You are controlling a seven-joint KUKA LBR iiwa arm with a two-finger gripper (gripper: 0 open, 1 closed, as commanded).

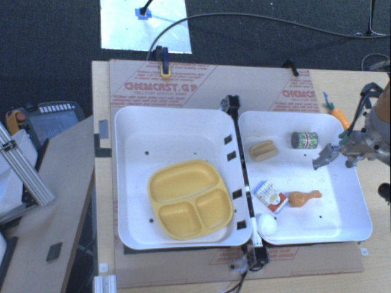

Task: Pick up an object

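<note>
I have the grey two-finger gripper (322, 159) hanging over the right white plastic bin (351, 224), reaching in from its right side. How far the jaws stand apart I cannot tell from this slanted view, and I see nothing held between them. To do this well, I would pick one target, centre over it, then descend straight. The nearest candidate is the small green-labelled metal can (304, 140), lying on its side just up-left of the jaws. The orange plastic drumstick (301, 198) lies below them, the tan bread roll (263, 151) further left.
</note>
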